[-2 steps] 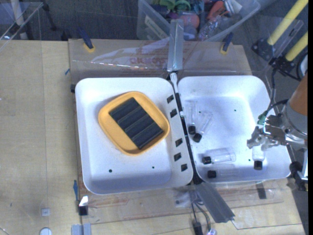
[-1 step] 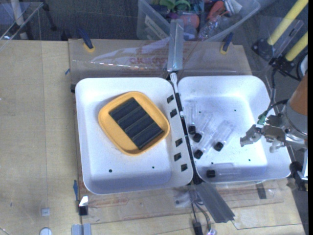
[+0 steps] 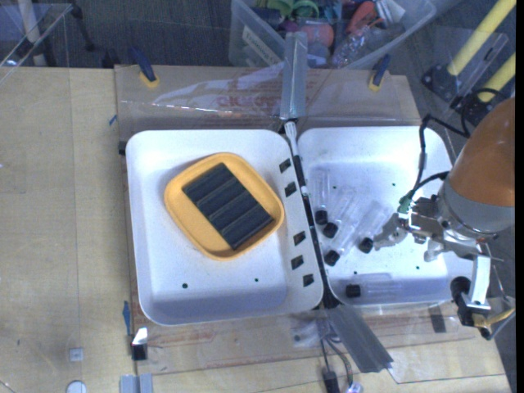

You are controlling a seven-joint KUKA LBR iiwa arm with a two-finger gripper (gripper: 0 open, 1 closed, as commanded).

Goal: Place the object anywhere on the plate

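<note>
Tubes point(image 3: 348, 215) scattered in right bin point(image 3: 368, 150); nearest just left of jaws point(image 3: 409, 223).

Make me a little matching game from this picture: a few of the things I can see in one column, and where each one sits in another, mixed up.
Things:
1. yellow plate
2. dark ribbed block
3. clear tubes with black caps
4. bin of colourful items

Places:
A. behind the two white bins, at the top of the view
B. lying in the right bin
C. resting in the left bin
D. lying on top of the plate

Pairs: 1-C, 2-D, 3-B, 4-A
</note>
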